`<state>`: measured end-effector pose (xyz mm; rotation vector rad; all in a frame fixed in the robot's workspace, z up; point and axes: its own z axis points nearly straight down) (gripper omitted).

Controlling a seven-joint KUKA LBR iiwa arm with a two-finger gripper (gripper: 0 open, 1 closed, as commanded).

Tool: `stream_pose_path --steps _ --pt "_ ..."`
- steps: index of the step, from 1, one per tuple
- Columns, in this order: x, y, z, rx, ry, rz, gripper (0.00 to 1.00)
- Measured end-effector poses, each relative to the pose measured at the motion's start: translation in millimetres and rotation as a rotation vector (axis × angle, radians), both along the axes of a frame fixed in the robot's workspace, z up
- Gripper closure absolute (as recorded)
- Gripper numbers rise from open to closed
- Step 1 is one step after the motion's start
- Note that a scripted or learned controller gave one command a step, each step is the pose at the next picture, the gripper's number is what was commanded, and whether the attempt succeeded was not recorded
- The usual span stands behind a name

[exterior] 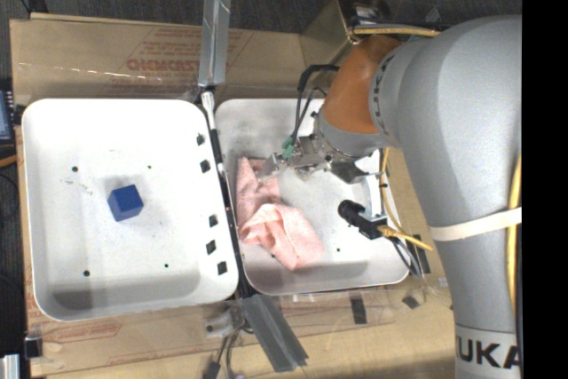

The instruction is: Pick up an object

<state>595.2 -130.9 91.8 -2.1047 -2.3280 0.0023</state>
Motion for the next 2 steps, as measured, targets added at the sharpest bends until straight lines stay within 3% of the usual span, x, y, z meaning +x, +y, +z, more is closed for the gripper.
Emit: stream_pose_path --steps 1,2 --pt "-111.5 36.1 -0.2 -0.001 -0.002 0.259 0.00" --pt "-117.7 29.6 -0.4 0.002 -0.001 0.162 0.00"
